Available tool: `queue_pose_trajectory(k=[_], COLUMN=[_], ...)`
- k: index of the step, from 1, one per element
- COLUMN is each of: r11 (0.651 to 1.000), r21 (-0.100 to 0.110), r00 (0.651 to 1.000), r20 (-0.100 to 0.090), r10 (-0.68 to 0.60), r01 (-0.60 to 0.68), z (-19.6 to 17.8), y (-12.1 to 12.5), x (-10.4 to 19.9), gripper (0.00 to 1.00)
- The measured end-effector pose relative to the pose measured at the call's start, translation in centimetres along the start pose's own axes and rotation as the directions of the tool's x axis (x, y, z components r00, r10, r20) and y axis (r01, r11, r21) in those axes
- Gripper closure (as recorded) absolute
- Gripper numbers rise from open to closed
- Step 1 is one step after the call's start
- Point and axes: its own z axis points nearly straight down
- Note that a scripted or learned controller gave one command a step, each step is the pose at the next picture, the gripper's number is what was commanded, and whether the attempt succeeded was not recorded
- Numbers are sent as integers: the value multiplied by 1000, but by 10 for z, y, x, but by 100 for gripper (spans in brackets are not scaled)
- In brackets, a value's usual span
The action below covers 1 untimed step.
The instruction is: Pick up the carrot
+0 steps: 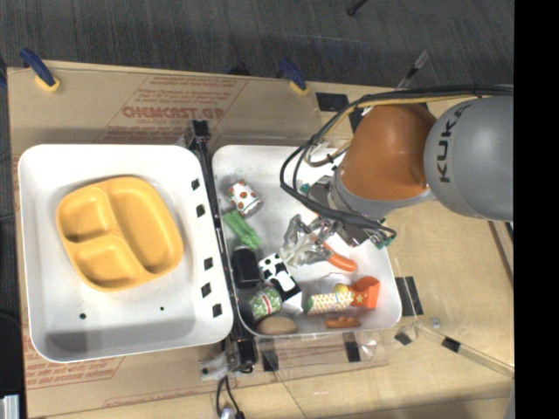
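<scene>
End effector [307, 241] pinching the carrot [341, 259] over the right bin [262, 160]; cardboard-covered bench [131, 103].

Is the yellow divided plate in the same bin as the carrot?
No: the yellow plate lies in the left bin, while the carrot lies in the right bin.

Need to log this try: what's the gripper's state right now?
Gripper: low in the right bin, at the carrot; open or shut cannot be told.
</scene>
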Motion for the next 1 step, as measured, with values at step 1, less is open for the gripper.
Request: queue_pose_trajectory(k=[1], r11=[991], r21=[16], r00=[991], r20=[14], r10=[135], r01=[-136], z=[-89], y=[-26], x=[25], gripper=[100])
